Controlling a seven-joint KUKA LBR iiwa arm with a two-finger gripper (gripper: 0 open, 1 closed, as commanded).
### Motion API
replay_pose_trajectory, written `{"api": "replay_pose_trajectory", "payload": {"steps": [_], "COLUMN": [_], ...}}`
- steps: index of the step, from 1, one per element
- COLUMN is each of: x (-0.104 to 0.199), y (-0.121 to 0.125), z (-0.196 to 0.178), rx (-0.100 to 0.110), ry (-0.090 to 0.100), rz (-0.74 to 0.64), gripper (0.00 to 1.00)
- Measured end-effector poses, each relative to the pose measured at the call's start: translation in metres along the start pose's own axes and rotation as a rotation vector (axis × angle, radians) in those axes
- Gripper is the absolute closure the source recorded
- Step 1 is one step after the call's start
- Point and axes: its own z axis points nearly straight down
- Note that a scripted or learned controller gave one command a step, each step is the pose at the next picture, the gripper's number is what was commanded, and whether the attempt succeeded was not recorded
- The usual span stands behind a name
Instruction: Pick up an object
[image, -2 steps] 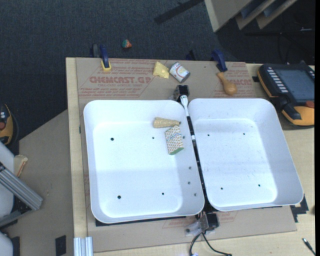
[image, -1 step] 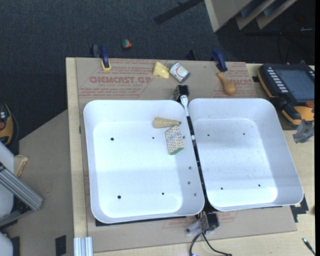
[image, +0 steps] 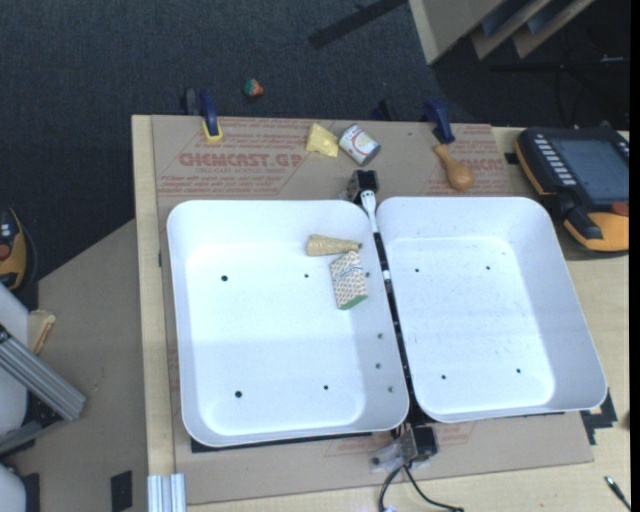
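Observation:
Two small objects lie in the left white bin (image: 230, 330), near its upper right corner. One is a tan, cork-like cylinder (image: 331, 245) lying on its side. Just below it, touching or nearly touching, rests a small patterned green-and-white packet (image: 348, 279). The right white bin (image: 480, 310) sits beside it, with the dark divider between the bins (image: 385, 290) running down the middle.
On the cardboard behind the bins lie a yellow wedge (image: 322, 141), a small white-and-grey box (image: 359, 144) and a wooden pear-shaped piece (image: 455, 168). Blue clamps (image: 210, 112) hold the board. A teach pendant (image: 585, 180) rests at the right.

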Motion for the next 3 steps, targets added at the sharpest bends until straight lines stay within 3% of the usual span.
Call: {"api": "replay_pose_trajectory", "payload": {"steps": [1, 2, 3], "x": [0.065, 0.108, 0.112], "y": [-0.016, 0.018, -0.01], "z": [0.173, 0.035, 0.18], "rx": [0.038, 0.002, 0.034], "ry": [0.018, 0.007, 0.013], "rz": [-0.003, -0.007, 0.002], "gripper": [1.0, 1.0, 1.0]}}
